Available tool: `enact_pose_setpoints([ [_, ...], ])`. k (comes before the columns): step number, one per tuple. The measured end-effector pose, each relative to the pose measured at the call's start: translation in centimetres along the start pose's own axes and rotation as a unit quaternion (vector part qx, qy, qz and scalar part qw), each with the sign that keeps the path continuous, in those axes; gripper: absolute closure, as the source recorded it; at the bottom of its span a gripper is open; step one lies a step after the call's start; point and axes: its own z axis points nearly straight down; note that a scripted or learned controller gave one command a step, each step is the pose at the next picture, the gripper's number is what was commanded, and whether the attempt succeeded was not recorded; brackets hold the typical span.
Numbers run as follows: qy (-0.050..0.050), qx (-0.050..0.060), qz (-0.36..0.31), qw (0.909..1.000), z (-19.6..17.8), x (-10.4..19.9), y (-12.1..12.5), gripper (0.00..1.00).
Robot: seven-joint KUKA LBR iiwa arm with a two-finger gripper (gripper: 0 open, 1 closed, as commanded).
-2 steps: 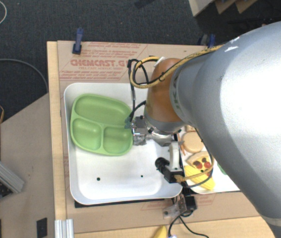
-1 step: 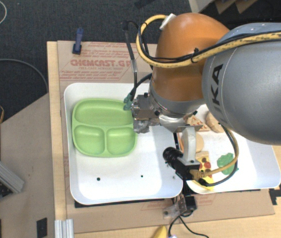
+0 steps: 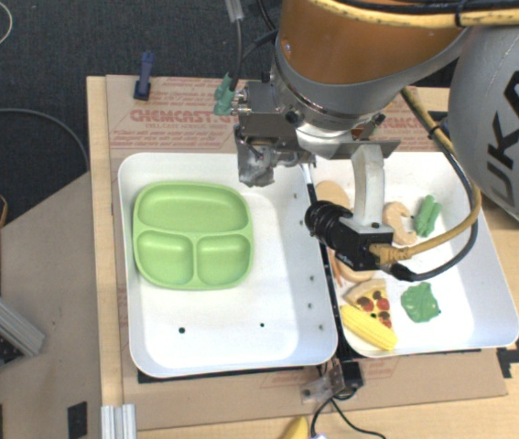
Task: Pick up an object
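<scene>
Our tool hangs in the camera view over the upper edge of the left bin, a little above the centre of the frame. We cannot tell if it is released or clenched. The nearest thing is the green divided plate, which lies flat just down and left of the tool, with its long axis across the frame. The small toy foods, like the yellow corn and the green piece, lie in the right bin, well apart from the tool to the lower right. We judge that the plate's upper right rim is the shorter reach.
</scene>
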Motion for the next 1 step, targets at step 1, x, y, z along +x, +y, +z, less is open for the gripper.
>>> enact_pose_setpoints([
  [1, -0.009, 0.016, 0.008, 0.9998, 13.35, -6.41, -0.51, 1.00],
])
